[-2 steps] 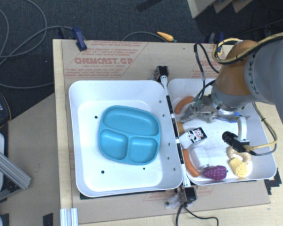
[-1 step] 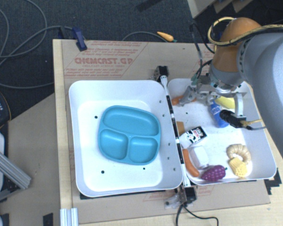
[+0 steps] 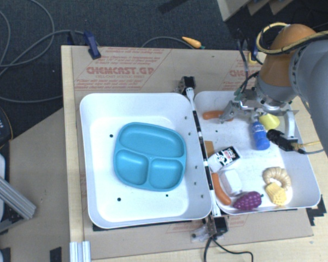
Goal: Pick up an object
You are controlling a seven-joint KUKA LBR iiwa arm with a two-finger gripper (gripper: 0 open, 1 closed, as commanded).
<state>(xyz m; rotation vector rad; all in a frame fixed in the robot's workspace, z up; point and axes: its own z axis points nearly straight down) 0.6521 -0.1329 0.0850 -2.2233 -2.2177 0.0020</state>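
Observation:
My gripper (image 3: 258,119) hangs low over the back of the right bin (image 3: 306,171), open, its fingers spread wide. One fingertip (image 3: 228,115) is beside a small orange stick (image 3: 211,114). Below and between the fingers lie a blue bottle (image 3: 259,136) and a yellow object (image 3: 271,120); neither is gripped. Nearer the front lie a black-and-white box (image 3: 224,157), a white block (image 3: 231,179), an orange sausage (image 3: 220,190), purple grapes (image 3: 248,201), a beige ring-shaped piece (image 3: 276,174) and a yellow corn piece (image 3: 277,193).
The left bin (image 3: 95,119) holds a blue divided plate (image 3: 149,155). A ridge (image 3: 199,141) separates the two bins. The arm's orange band (image 3: 284,48) and grey body cover the back right corner. Cables lie on the dark floor behind the bench.

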